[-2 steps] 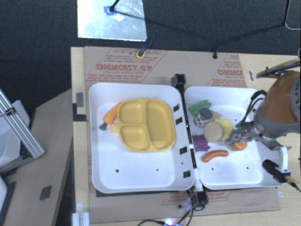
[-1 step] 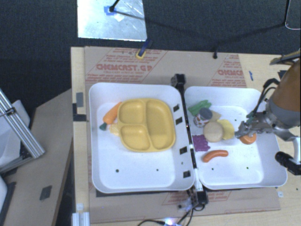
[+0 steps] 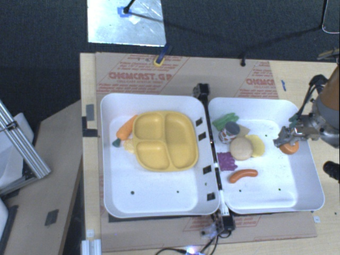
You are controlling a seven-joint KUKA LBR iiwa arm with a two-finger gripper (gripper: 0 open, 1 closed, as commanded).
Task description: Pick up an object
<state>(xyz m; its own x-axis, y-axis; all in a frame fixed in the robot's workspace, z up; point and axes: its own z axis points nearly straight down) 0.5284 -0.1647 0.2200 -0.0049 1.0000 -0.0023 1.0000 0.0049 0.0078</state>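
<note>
The right bin [image 3: 265,198] holds several small toy foods: a green piece [image 3: 225,120], a small dark-topped can [image 3: 229,132], a beige round bun [image 3: 241,148], a yellow slice [image 3: 257,145], a purple piece [image 3: 227,161] and an orange-red sausage [image 3: 243,175]. An orange round piece [image 3: 290,149] lies near the bin's right side. My gripper [image 3: 286,137] hangs directly over that orange piece, close to or touching its top edge, and hides part of it.
The left bin [image 3: 154,198] holds a yellow three-part tray [image 3: 162,141], with a toy carrot [image 3: 126,127] at its left edge. A black divider [image 3: 210,142] runs between the bins. The arm enters from the right over the right bin's rim.
</note>
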